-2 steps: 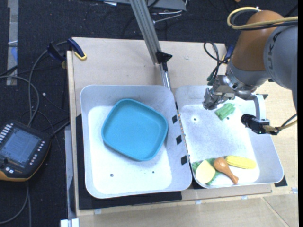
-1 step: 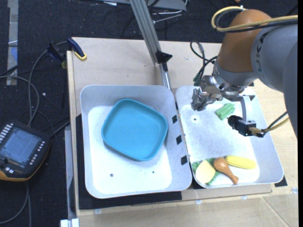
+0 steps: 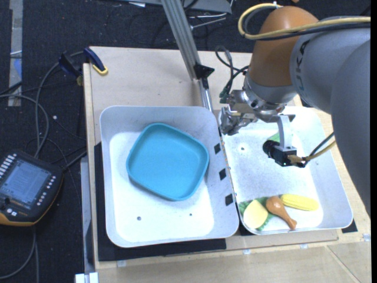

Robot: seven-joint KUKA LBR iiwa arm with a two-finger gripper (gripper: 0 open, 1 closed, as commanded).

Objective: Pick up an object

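Note:
A blue square plate (image 3: 168, 161) lies in the left bin (image 3: 118, 217). In the right bin (image 3: 330, 175), at its near edge, sit a yellow corn cob (image 3: 300, 203), a brown drumstick-shaped toy (image 3: 280, 210) and a yellow-green slice (image 3: 255, 214). My gripper (image 3: 234, 121) hangs over the far left corner of the right bin, close to the wall between the bins, well away from the toys. The wrist hides its fingertips.
A metal rail (image 3: 182, 34) slants down from the far side toward the bins' divider. Black cables and a small black part (image 3: 281, 153) hang under the arm over the right bin. A teach pendant (image 3: 26, 187) lies left of the bench.

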